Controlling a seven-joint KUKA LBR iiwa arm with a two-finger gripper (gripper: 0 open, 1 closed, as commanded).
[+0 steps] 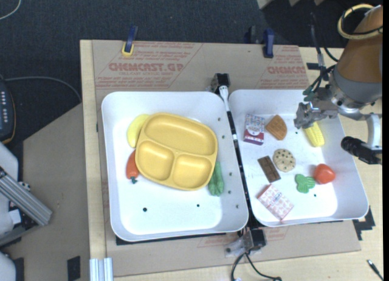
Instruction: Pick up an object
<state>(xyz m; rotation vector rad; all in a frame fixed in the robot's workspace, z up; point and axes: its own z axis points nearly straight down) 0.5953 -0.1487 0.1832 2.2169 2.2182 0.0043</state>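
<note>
My gripper [306,117] hangs low over the far right part of the right bin [352,204], on the grey arm with its orange band [360,61]. It is right at the upper left end of a yellow corn cob [315,134]; whether it touches the cob is unclear. An orange bread piece [276,127] and a red and white packet [254,129] lie just to its left. Nearer the front lie a cookie [284,160], a brown chocolate bar [268,168], a red tomato [324,174], a green toy [304,182] and a pink packet [276,202].
The left bin [121,207] holds a yellow divided tray [176,151], with a yellow piece [136,129], a red-orange pepper [132,168] and a green vegetable [216,181] tucked around its edges. Cables and clamps line the ridge between the bins [230,128].
</note>
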